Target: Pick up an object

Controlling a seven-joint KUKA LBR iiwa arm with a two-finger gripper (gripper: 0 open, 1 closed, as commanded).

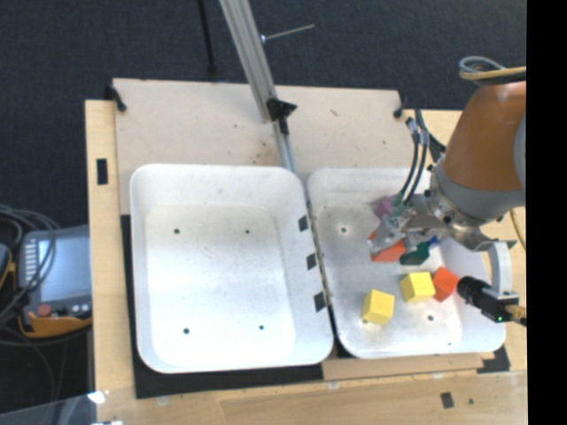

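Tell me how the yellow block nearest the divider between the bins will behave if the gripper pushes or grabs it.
The yellow block looks like a flat-faced cube, so it should slide, not roll. It seems rigid, probably light. It lies apart from the other yellow block, so a push likely moves it alone.

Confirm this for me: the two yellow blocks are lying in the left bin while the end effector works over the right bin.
Not quite. The camera view shows both yellow blocks lying in the right bin, not the left bin. The end effector is indeed over the right bin.
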